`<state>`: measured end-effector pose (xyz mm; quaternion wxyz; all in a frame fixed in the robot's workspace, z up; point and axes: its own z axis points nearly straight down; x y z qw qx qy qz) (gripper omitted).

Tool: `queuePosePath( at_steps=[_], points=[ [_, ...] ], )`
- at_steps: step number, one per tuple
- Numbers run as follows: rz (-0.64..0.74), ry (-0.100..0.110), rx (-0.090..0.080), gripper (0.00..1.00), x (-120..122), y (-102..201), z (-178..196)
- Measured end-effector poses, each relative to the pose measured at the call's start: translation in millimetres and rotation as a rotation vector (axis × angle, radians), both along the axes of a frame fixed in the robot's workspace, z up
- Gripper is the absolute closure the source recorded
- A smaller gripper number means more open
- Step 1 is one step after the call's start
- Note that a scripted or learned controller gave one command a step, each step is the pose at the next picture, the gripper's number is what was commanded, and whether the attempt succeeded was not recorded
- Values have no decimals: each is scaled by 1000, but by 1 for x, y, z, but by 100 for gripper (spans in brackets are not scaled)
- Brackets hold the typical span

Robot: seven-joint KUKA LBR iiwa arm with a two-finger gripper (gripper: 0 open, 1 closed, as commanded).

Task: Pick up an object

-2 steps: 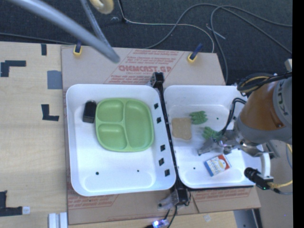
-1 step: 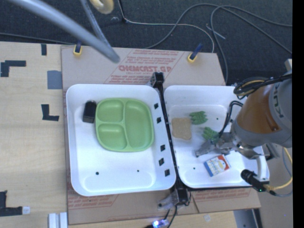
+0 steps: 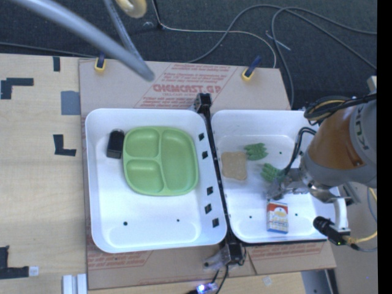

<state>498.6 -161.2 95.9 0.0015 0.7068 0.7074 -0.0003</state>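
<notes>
My gripper (image 3: 277,190) hangs low in the right bin (image 3: 245,121), reaching in from the right. It is right beside a small dark green object (image 3: 268,172), just below it. A small white and orange carton (image 3: 277,217) lies just below the gripper, near the bin's front wall. A tan square piece (image 3: 234,165) rests to the left, close to the divider. Another green leafy object (image 3: 255,150) lies further back. I see nothing lifted off the bin floor.
The left bin (image 3: 104,225) holds a green divided plate (image 3: 160,161) with a black block (image 3: 115,144) at its left side. Cables (image 3: 257,23) run over the dark floor behind the bench. A grey pole (image 3: 79,26) crosses the upper left.
</notes>
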Motion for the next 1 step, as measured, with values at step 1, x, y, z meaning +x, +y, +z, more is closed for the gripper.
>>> queuePosePath(
  at_steps=[1],
  points=[
    [1, 1, 3, 100, 1, 7, 44]
  ],
)
